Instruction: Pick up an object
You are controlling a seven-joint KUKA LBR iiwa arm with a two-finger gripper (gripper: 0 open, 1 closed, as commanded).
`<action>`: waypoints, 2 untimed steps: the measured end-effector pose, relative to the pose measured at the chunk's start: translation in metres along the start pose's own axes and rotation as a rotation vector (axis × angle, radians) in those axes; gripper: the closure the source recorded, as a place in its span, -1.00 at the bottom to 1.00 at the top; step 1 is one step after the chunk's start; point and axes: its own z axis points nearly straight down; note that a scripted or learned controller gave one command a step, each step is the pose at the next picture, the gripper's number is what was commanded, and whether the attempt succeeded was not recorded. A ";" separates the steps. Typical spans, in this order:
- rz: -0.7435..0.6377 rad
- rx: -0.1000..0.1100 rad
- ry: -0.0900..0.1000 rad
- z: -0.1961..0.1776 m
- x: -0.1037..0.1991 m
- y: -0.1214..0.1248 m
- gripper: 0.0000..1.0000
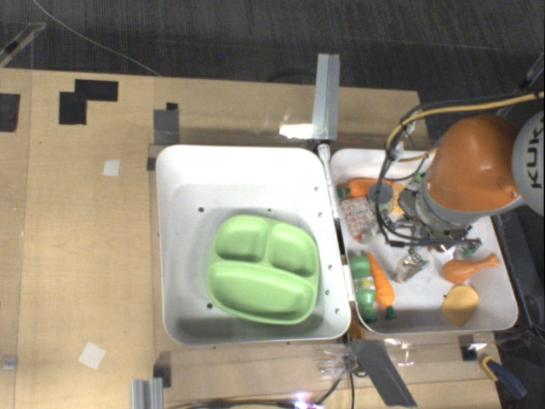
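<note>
- While the grey arm with its orange band reaches in from the right, the bench carries two shallow white bins side by side.
- Left bin: holds a green divided tray, lying flat, well apart from the arm.
- Right bin: the arm hangs over its upper middle; the end effector sits low among cables, and whether it is wide or narrow cannot be told. Nothing is seen held in it.
- Nearest candidate: a carrot below and left of the end effector, its long axis running roughly up-down in the view, touching a green bottle by the dividing wall.
- Others: an orange drumstick toy just right of the end effector, a yellow piece below that.
</note>
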 end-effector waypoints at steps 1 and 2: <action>-0.054 0.006 -0.004 -0.001 0.014 0.030 -1.00; 0.124 0.009 -0.006 -0.002 0.022 0.037 -1.00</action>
